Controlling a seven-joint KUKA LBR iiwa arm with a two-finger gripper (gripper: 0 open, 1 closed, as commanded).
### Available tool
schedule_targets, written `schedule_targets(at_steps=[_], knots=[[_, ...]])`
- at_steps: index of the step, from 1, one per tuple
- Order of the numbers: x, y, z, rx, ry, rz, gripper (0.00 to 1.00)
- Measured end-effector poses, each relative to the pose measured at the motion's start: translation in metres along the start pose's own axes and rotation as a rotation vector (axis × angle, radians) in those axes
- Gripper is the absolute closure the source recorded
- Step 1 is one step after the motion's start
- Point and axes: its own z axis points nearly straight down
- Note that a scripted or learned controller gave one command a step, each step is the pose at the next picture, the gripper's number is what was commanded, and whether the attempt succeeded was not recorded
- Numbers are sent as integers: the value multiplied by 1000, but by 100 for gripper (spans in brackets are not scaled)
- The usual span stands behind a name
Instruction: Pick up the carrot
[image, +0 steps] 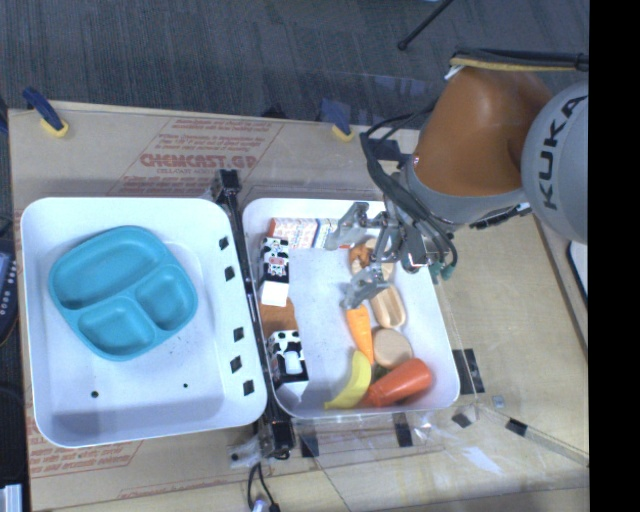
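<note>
The claw (362, 255) hangs over the right bin (440, 330), its two metal fingers (350, 222) spread apart with nothing between them. One finger points toward 10 o'clock near the cartons (295, 233) at the bin's far wall; the other reaches toward 7 o'clock. The carrot (360, 332) lies in the right bin just at 6 o'clock of that lower fingertip, close to it, thick end up and tip pointing toward 6 o'clock. A banana (350, 382) sits below the carrot, with a red pepper (402, 381) at its 3 o'clock. The left bin (40, 300) holds a blue tray (122, 290) on the worktop (520, 330).
</note>
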Motion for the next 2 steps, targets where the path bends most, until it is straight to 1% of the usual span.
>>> schedule_targets(at_steps=[1,2], knots=[[22,-15,144,-4,14,166,0],[61,-24,180,-2,6,209,0]])
